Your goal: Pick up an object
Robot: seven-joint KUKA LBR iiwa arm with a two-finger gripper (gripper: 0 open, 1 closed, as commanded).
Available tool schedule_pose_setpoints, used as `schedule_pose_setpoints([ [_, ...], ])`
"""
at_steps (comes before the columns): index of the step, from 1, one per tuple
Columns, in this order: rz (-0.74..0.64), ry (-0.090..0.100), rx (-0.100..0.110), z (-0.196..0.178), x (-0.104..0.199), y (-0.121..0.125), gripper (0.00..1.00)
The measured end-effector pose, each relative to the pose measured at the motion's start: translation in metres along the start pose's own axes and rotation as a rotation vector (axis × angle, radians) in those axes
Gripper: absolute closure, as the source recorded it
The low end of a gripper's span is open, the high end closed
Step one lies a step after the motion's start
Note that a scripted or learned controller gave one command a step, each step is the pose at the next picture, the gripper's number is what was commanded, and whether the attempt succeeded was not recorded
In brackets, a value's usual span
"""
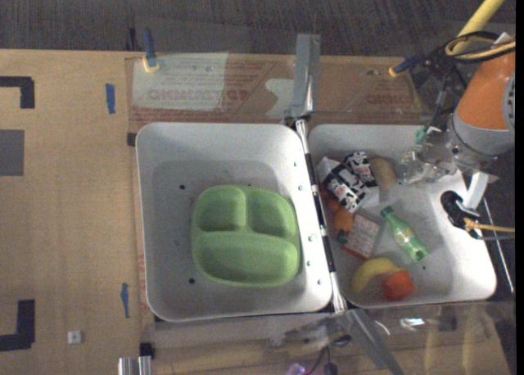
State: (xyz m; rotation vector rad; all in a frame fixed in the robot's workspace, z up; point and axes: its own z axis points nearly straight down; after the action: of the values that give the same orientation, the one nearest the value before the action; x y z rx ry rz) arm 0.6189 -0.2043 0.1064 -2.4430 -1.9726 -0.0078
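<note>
Arm poised at the upper right of the right bin, nothing lifted yet

The gripper (426, 162) hangs over the right bin (483, 279), just right of the brown potato-like lump (383, 171); glare hides it, so I cannot tell how it is set. Below it lie a green bottle (404, 235), banana (372, 272) and tomato (398, 285); a black-and-white packet (346, 178) sits left. Likely trouble: descending between items onto bare floor, or the round lump rolling aside
</note>
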Motion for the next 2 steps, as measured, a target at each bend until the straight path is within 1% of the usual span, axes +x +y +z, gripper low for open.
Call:
schedule_pose_setpoints([
  [1,0.107,-0.006,-0.001,-0.105,0.013,-0.016,1.0],
  [2,0.292,-0.007,-0.001,-0.158,0.037,-0.032,1.0],
])
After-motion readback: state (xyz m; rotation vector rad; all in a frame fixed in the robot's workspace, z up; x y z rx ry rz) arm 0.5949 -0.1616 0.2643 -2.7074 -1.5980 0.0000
